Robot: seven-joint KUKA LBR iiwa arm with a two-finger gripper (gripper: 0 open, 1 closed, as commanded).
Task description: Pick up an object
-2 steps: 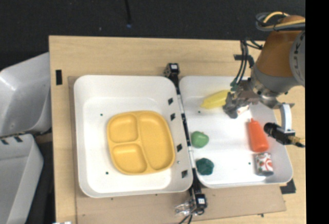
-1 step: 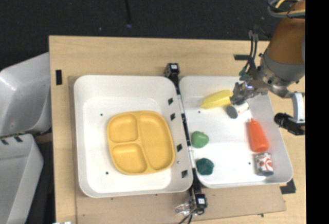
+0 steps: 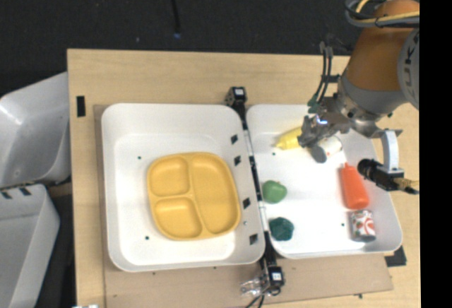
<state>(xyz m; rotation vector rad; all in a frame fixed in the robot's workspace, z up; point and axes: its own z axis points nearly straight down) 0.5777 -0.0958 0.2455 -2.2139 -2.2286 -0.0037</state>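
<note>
My gripper [image 3: 316,143] hangs over the back of the right bin [image 3: 311,246], its dark fingers pointing down beside a small yellow object [image 3: 288,139] that lies just to its left. The view does not show anything held between the fingers. Further forward in the same bin lie a light green lump [image 3: 274,191] and a dark green lump [image 3: 282,228] near the left wall. An orange bottle-like object [image 3: 354,186] and a small red and white can [image 3: 364,224] sit toward the right side.
The left bin [image 3: 127,130] holds a yellow divided tray [image 3: 192,195] with three compartments. A black divider with clips [image 3: 248,158] runs between the bins. The arm's orange wrist [image 3: 378,63] looms over the right bin's back right corner.
</note>
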